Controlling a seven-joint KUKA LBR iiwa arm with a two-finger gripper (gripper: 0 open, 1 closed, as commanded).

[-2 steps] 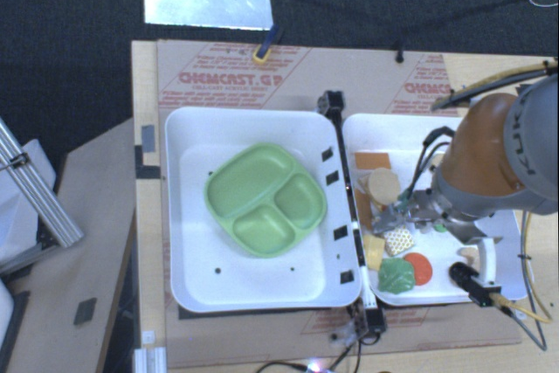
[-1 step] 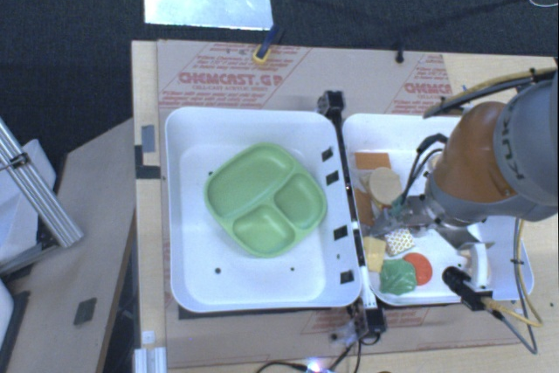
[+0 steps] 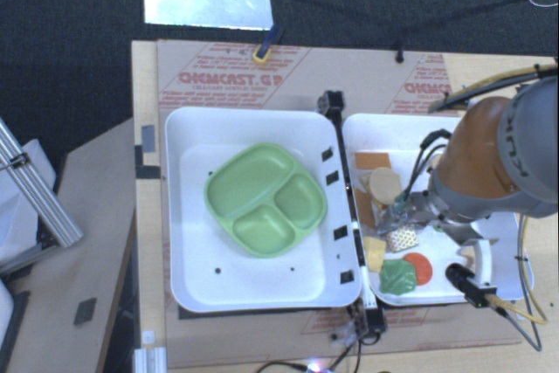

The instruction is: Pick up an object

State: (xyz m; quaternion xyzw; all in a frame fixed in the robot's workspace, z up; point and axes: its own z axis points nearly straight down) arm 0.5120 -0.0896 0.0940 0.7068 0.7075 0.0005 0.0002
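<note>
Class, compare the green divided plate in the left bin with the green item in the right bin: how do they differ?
The green divided plate is pale green, the green item darker. The plate is far larger. The plate has three compartments; the item looks like one lumpy piece. The plate lies alone in its bin; the item sits among other things. Both are green.

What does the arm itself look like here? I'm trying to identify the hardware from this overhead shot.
The arm is bulky and rounded, with a smooth grey shell and a wide orange band above the wrist. Dark cables loop down from the band to the gripper, a small grey and black assembly. A yellowish cable runs along the arm's upper side.
</note>
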